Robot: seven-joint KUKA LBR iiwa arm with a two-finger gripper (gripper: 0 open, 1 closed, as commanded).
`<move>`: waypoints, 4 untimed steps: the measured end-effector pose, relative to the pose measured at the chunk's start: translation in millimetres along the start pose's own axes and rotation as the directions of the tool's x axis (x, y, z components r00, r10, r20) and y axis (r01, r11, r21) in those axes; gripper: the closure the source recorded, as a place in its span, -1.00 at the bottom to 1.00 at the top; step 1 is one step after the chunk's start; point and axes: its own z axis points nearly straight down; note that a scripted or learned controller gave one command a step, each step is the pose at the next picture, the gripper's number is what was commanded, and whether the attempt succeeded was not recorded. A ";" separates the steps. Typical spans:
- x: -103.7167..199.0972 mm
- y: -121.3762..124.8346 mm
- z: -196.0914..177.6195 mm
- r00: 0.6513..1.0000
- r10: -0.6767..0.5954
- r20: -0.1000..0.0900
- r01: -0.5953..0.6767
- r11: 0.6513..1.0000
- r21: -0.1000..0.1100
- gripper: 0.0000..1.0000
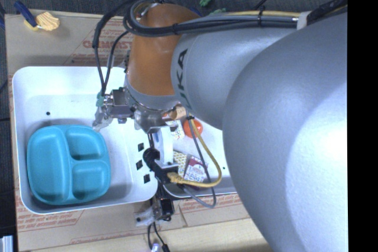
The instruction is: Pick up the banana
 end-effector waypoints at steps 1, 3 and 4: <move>-53.1 -26.0 -139.0 1.000 0.009 0.001 -0.009 1.000 -0.004 -1.00; -81.0 -33.2 52.4 0.963 0.271 0.001 -0.271 0.963 0.002 -1.00; -119.2 -31.6 52.0 0.973 -0.230 0.000 0.230 0.973 0.002 -1.00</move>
